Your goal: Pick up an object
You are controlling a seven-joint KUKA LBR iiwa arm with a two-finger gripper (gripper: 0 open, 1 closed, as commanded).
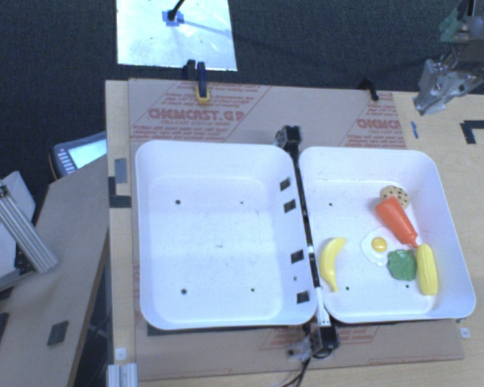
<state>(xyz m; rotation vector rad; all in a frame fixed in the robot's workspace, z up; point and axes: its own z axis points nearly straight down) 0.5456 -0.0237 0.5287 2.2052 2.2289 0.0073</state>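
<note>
While tool [437, 87] hovers top right (grip state unclear), carrot [396, 219] well below, in right bin [363, 168].

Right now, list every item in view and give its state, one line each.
Gripper: raised over the bench beyond the right bin's far corner, holding nothing visible.
Banana: lying in the right bin, alone.
Egg: lying flat, beside the carrot.
Carrot: lying slantwise, tip against the cookie.
Cookie: flat near the far wall.
Corn: lying by the right wall.
Leaf: flat, touching the corn.
</note>
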